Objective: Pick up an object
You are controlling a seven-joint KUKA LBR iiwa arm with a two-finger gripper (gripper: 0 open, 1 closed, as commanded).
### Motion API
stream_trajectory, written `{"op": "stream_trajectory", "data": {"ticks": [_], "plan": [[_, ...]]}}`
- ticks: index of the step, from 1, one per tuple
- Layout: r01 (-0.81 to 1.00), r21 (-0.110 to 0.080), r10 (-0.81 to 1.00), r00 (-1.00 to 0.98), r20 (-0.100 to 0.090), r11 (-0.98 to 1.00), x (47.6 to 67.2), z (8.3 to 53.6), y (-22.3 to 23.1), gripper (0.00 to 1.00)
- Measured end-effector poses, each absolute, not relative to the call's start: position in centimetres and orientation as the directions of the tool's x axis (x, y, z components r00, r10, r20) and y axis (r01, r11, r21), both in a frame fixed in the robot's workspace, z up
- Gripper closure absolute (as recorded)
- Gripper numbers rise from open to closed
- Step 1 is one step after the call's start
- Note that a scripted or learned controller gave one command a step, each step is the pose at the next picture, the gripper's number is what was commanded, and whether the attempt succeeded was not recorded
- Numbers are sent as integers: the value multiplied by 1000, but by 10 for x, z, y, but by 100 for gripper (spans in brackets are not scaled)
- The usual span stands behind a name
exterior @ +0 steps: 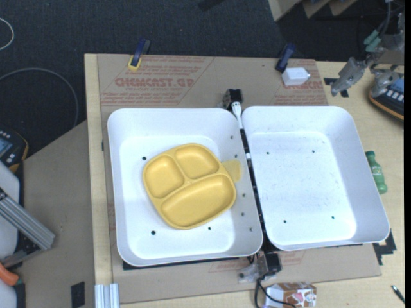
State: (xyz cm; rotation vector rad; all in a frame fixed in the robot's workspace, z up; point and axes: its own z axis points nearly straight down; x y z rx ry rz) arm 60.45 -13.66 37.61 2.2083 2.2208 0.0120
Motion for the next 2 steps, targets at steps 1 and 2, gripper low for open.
{"op": "stream_trajectory", "data": {"ticks": [1, 2], "plan": [[1000, 11, 1000, -4, 0, 4, 522, 458, -98, 0], [1000, 14, 1000, -4, -1, 4, 478, 542, -68, 0]]}}
